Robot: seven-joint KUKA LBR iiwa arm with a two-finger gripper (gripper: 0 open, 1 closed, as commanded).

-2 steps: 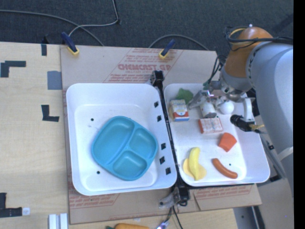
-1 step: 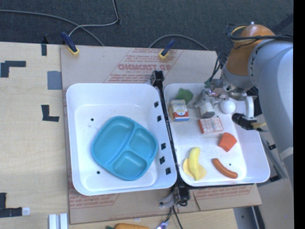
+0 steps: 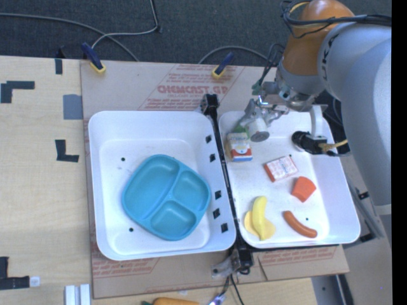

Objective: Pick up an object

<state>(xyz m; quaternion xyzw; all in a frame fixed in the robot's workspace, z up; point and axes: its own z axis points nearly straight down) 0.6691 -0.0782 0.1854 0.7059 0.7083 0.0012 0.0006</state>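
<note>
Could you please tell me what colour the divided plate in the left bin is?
Light blue; the divided plastic plate shows clearly in the camera view.

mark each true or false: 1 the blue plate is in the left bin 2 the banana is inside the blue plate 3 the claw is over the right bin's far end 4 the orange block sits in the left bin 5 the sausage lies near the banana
1. The blue plate is in the left bin. True.
2. The banana is inside the blue plate. False: it lies in the right bin, near its front edge.
3. The claw is over the right bin's far end. True.
4. The orange block sits in the left bin. False: it is in the right bin.
5. The sausage lies near the banana. True.
</note>
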